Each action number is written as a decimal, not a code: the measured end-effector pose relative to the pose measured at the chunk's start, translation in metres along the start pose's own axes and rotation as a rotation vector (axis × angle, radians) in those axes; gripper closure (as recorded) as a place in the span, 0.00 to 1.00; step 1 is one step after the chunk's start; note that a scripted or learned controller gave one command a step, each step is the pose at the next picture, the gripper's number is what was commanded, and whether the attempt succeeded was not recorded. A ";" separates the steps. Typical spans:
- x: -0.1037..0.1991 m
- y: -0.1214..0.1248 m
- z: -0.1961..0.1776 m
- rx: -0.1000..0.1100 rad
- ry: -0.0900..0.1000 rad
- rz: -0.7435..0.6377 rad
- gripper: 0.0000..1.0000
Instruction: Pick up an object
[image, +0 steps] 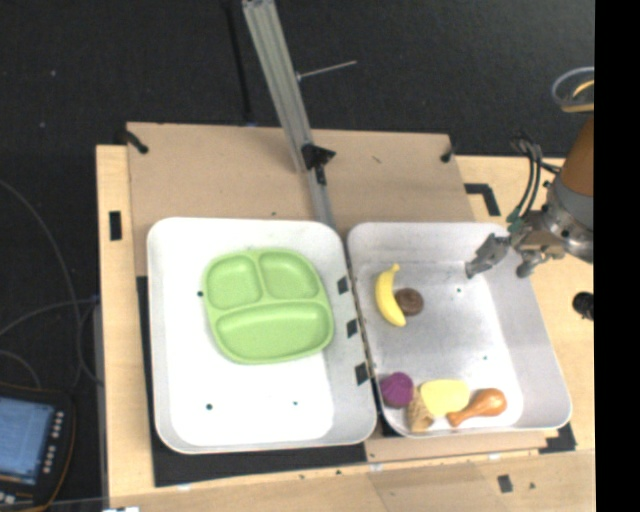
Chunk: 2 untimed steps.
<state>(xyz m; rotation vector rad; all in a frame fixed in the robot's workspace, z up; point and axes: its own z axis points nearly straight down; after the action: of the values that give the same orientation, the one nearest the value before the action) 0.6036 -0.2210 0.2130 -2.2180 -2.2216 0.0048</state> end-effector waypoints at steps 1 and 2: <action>-0.001 0.002 0.063 0.000 0.000 0.001 0.00; -0.002 0.002 0.115 -0.001 -0.001 0.003 0.00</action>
<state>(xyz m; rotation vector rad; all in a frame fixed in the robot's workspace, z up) 0.6047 -0.2226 0.0980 -2.2219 -2.2192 0.0046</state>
